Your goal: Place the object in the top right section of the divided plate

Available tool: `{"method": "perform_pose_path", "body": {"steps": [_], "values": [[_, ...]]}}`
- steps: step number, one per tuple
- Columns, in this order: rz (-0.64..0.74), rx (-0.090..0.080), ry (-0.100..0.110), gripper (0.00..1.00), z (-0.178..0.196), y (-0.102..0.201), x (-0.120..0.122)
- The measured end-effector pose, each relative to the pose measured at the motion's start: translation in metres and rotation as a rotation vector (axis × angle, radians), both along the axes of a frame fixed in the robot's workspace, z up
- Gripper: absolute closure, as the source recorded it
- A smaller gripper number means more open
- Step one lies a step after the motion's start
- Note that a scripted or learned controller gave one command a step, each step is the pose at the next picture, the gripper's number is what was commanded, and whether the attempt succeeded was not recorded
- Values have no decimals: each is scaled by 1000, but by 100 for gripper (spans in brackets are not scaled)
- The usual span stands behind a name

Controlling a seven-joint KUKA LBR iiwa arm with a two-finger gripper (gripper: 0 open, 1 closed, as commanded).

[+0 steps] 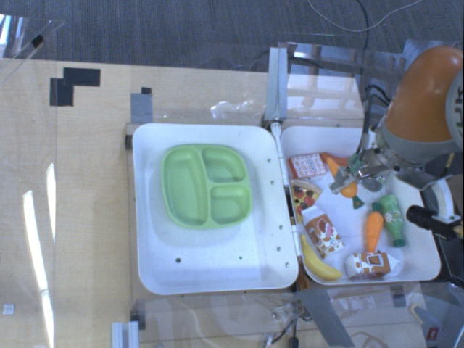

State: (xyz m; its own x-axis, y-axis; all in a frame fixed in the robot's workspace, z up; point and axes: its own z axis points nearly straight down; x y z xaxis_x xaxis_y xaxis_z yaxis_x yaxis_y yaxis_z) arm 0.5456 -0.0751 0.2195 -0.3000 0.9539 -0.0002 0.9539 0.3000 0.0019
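On the tabletop (80, 216) two shallow white bins sit side by side. The left bin (210, 267) holds a green divided plate (206, 186), lying flat toward the bin's upper half, with one long section on its left side and two smaller sections stacked on its right.

The right bin (428, 263) carries a scatter of toy food: a red and white box (308, 166) near its upper left corner, a pizza slice (304, 192) just below that, a small printed packet (323, 235) toward the left edge, a banana (319, 262) along the lower left corner, a carton (370, 264) by the lower edge, a carrot (373, 230) near the middle and a green bottle (392, 219) just right of the carrot.

The grey arm with its orange band (428, 96) reaches in over the right bin's upper right corner. The gripper (355, 180) hangs low over the upper middle of that bin, and an orange object (349, 190) shows right at the fingers; I cannot tell whether the fingers are clenched on it or released beside it.
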Motion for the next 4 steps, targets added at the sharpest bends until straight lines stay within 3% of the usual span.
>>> {"method": "perform_pose_path", "body": {"steps": [1, 2, 3, 4], "values": [[224, 0, 2, 100, -38, 58, -8], [516, 0, -1, 100, -37, 121, 17], [636, -2, -3, 100, -4, 118, 106], [1027, -1, -1, 100, -20, 158, 72]]}}
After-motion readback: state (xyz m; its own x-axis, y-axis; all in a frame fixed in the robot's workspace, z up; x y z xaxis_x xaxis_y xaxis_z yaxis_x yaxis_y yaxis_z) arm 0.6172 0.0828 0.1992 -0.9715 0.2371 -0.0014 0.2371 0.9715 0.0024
